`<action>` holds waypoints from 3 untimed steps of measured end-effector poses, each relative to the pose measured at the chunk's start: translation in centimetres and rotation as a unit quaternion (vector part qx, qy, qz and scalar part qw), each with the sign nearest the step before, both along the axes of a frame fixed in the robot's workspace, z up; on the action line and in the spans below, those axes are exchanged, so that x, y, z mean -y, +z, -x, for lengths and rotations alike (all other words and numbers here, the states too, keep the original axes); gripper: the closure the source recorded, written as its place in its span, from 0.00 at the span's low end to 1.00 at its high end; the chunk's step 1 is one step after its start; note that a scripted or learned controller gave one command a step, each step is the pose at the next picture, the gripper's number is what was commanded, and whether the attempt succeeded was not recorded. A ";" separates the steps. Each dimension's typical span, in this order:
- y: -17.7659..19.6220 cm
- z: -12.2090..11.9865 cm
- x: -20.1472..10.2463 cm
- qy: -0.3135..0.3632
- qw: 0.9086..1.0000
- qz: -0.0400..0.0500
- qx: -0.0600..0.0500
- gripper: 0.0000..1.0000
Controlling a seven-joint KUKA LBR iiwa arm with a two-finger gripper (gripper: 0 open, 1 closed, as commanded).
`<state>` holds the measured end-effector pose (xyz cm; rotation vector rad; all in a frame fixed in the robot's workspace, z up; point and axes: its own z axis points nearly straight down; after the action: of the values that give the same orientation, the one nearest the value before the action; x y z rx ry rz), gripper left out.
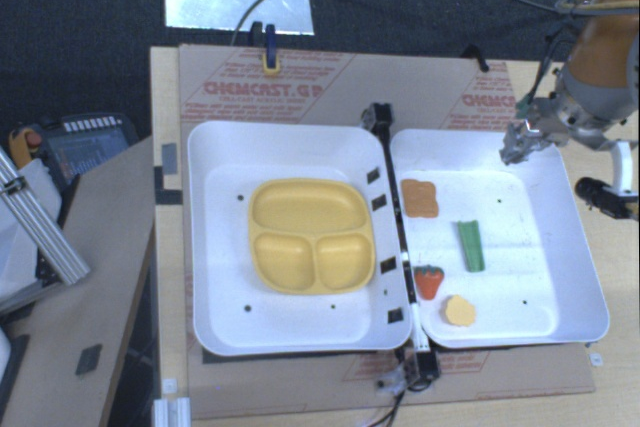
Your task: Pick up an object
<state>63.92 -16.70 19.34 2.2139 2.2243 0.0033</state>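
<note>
The right bin (560, 245) holds several toy foods: an orange-brown toast slice (420, 198), a green stick (471, 245), a red strawberry-like piece (428, 281) and a yellow round piece (460, 311). My gripper (519, 144) hangs over the bin's far right corner, well away from all of them, with nothing visibly between its fingers. The arm's orange band (603, 43) rises above it at the right edge.
The left bin (215, 165) carries a yellow three-compartment plate (310, 233). A black divider clip strip (392, 215) runs between the bins. A cable arcs over the bench's back. A metal rail and a device sit at the far left.
</note>
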 end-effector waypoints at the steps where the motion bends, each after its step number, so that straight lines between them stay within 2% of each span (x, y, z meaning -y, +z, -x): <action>1: 2.7 -0.1 0.0 0.000 1.000 0.000 0.000 1.00; 3: 1.9 0.0 -10.9 0.001 1.000 0.000 -0.001 1.00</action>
<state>63.93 -5.76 21.25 2.2129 2.2273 0.0021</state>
